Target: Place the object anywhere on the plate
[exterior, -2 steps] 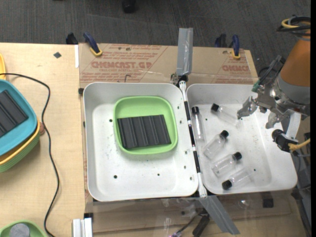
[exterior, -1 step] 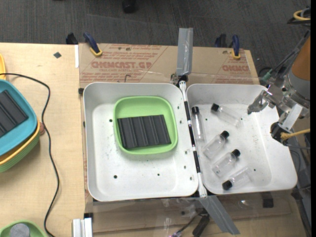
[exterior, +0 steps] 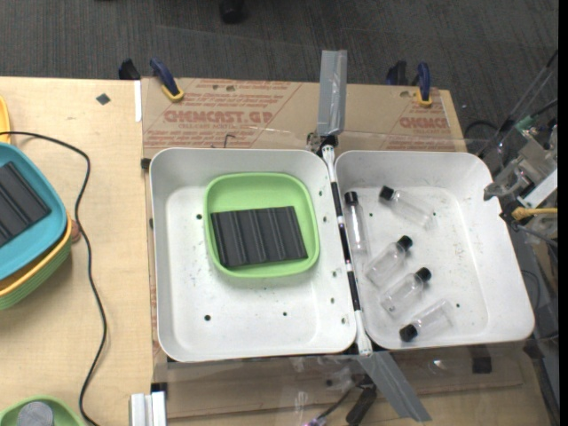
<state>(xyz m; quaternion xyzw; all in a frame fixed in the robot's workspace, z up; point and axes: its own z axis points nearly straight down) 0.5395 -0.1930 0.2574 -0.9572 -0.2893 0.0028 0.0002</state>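
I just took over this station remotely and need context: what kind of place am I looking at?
Probably a robotics lab bench, not a home or factory line. Two white bins sit clamped onto cardboard on a wooden table, clear vials lie loose in the right bin, and office chair wheels stand on carpet behind.

Likely a robotics lab, clamped cardboard (exterior: 293, 105), white bins (exterior: 177, 327), office-chair casters (exterior: 232, 9)
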